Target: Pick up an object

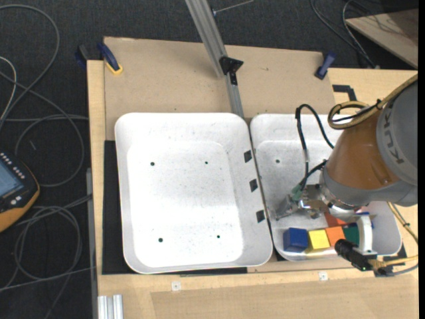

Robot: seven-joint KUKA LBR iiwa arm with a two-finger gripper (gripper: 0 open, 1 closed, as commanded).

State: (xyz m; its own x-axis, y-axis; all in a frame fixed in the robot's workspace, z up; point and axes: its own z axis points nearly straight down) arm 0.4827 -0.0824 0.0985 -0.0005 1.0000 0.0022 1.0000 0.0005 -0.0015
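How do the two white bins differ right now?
The left bin lies fully in view, while the arm reaches over the right bin and hides part of it. The right bin holds small things near its front edge, among them a blue block, a yellow block and an orange one; the left bin shows just dark specks on its floor. Both are shallow, white and rounded at the corners.

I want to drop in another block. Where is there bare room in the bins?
The left bin has a bare floor from wall to wall. The right bin is open at its far end; its near end is crowded with the blue block, yellow block and arm.
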